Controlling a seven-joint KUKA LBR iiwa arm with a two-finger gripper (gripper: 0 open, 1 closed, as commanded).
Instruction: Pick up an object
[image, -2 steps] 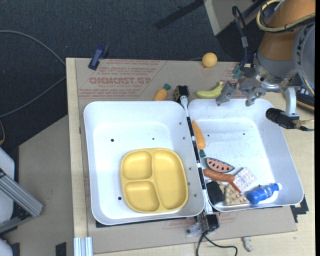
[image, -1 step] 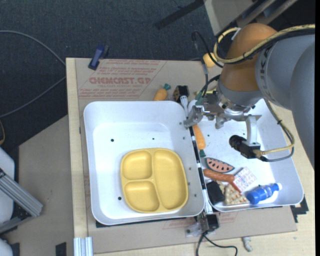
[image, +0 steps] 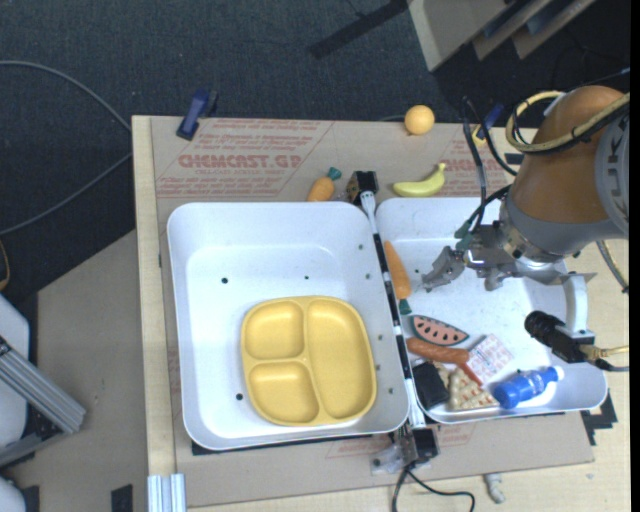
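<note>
My gripper (image: 467, 277) hangs over the middle of the right bin (image: 440, 222), open, with nothing between its fingers. The orange carrot (image: 397, 272) lies just to its left against the bin's left wall. Below the gripper, along the near side, lie a watermelon slice (image: 438, 329), a red sausage (image: 438, 352), a red-and-white packet (image: 490, 355), a pizza slice (image: 465, 387), a black piece (image: 428, 384) and a blue bottle (image: 522, 387). The arm hides the bin's right part.
The left bin (image: 270, 245) holds a yellow divided plate (image: 308, 360). Behind the bins on the bench lie a banana (image: 420, 183), an orange ball (image: 419, 120), a small orange toy (image: 322, 188) and a blue clip (image: 196, 115).
</note>
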